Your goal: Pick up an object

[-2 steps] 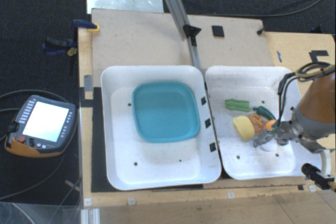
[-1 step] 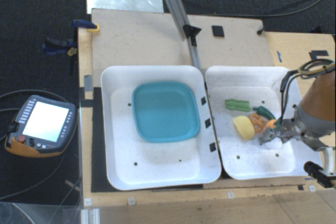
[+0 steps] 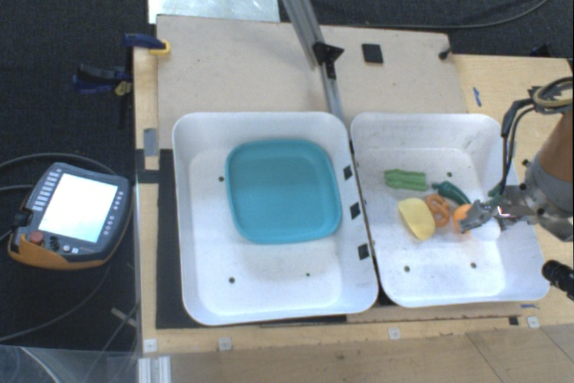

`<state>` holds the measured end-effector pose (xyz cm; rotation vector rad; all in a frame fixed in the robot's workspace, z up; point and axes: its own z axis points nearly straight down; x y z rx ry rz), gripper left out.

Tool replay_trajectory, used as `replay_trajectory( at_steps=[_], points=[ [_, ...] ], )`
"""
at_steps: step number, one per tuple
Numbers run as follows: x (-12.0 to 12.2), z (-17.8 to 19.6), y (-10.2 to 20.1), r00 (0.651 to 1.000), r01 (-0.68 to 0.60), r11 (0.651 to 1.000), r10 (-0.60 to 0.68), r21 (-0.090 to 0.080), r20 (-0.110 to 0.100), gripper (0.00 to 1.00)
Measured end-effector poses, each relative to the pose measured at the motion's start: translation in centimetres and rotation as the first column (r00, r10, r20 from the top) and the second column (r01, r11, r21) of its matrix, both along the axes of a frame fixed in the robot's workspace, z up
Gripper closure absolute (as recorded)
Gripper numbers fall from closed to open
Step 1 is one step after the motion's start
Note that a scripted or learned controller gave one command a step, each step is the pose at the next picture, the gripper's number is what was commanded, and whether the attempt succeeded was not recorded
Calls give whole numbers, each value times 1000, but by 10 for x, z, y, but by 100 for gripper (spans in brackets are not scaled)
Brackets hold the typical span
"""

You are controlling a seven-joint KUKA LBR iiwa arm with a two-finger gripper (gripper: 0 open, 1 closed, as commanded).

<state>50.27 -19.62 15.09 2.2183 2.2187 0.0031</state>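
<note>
Over at the right-hand bin [image 3: 421,134], the end effector [image 3: 478,215] reaches in low from the right edge, its tips just beside a small orange piece [image 3: 462,213]. Whether it is wide, narrow or gripping cannot be told; the tips are too small and blurred. Close by lie a yellow piece [image 3: 416,218], a reddish-orange piece [image 3: 439,207], a dark green piece [image 3: 451,191] and a light green piece [image 3: 406,180], all bunched near the bin's middle. The left bin [image 3: 202,139] holds a teal plate [image 3: 282,191]. This looks like the approach-to-grasp step. Next, the tips likely need to settle around one piece, close, and lift straight up without nudging the neighbours.
</note>
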Motion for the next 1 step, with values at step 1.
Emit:
replay_trajectory(
  at_steps=[1],
  points=[
    [-2, 43, 2, 1000, -1, 1000, 1, 0, 0, 100]
  ],
)
